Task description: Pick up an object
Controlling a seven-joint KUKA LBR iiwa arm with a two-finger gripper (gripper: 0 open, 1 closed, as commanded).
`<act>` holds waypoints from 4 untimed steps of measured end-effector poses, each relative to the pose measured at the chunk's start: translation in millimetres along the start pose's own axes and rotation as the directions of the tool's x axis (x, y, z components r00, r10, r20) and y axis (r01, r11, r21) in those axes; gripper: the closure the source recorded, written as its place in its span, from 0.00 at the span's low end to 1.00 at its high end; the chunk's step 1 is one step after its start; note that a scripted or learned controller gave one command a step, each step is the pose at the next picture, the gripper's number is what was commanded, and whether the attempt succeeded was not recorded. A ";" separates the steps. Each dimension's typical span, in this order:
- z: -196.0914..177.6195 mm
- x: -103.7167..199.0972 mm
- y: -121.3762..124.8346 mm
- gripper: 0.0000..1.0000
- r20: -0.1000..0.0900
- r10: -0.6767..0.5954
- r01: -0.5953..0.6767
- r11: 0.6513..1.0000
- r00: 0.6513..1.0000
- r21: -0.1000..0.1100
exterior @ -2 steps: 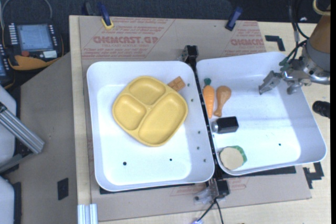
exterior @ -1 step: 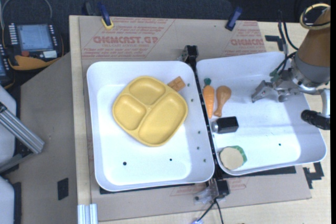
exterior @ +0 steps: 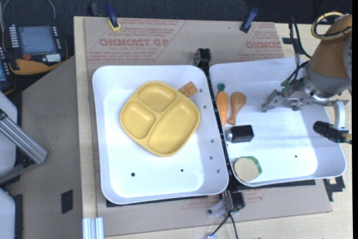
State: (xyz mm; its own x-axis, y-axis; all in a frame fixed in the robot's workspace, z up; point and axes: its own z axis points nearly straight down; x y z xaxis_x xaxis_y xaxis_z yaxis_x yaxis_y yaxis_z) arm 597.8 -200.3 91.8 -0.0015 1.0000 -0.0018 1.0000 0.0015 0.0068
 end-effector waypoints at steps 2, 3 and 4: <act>-73.0 6.9 -0.6 1.00 0.000 0.000 0.000 1.000 1.000 0.001; -120.1 6.5 1.1 1.00 0.001 0.001 -0.001 1.000 1.000 0.000; -112.3 64.2 -0.1 1.00 -0.005 -0.004 0.004 1.000 1.000 0.008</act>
State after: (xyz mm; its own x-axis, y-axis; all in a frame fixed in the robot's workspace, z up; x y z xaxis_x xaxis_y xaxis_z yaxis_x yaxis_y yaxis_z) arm 596.9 -135.9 204.0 -0.0056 1.0000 0.0030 1.0000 0.0056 -0.0015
